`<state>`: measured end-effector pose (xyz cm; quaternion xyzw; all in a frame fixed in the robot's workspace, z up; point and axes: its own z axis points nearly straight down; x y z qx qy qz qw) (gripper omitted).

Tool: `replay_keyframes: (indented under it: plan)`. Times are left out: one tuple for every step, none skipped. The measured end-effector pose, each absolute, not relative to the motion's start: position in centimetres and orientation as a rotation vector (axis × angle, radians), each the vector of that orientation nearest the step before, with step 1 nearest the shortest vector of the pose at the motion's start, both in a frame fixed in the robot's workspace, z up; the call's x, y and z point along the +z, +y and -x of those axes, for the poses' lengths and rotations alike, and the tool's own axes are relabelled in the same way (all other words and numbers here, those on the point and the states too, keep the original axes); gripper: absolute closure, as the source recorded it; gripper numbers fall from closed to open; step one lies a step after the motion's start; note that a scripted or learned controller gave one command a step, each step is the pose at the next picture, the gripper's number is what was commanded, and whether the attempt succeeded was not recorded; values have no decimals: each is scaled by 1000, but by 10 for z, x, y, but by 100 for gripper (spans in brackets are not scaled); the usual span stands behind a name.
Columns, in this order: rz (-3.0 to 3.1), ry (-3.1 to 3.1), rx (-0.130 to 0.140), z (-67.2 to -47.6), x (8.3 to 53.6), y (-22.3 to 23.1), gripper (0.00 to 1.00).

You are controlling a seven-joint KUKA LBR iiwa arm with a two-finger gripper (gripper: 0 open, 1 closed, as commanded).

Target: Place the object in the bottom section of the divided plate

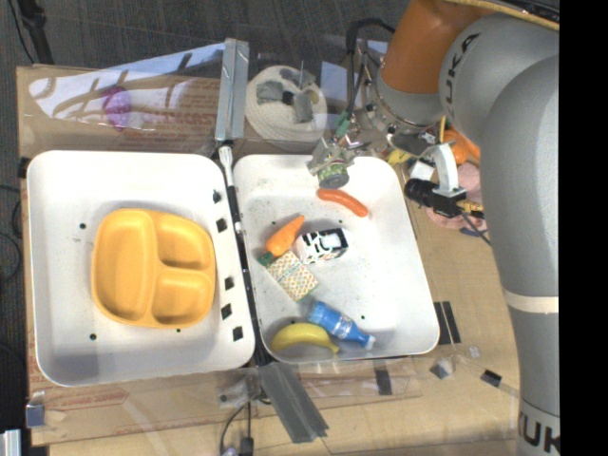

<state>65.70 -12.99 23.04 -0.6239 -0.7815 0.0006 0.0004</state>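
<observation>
1. Left bin: you have a shallow white bin on the left side of the bench. A yellow divided plate lies near its middle, with one long section along its left side and two smaller sections on its right. No writing can be read on it.
2. Right bin: you have a second white bin just beside the first. It holds the loose items below.
3. Carrot: orange with a green end, lying tilted, left of centre in the right bin.
4. Patterned packet: a flat square with a dotted print, just below the carrot. The print is too small to read.
5. Black-and-white toy: just right of the carrot, near the middle of the right bin.
6. Banana: yellow, at the near edge of the right bin.
7. Blue bottle: lying on its side, touching the banana's right end. Its label is unreadable.
8. Sausage: orange-red, lying near the far edge of the right bin.
9. Gripper: you find it at the far edge of the right bin, just above the sausage. You cannot tell how far its jaws are open, nor whether they touch anything.
10. Arm: grey with an orange band; part of the lettering "KUKA" reads on it.
</observation>
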Motion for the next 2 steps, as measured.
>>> replay_keyframes:
  plan:
    - [1955, -2454, 5, -608, 191, -83, 100]
    - [1394, -2811, 4, -602, 191, -11, 100]
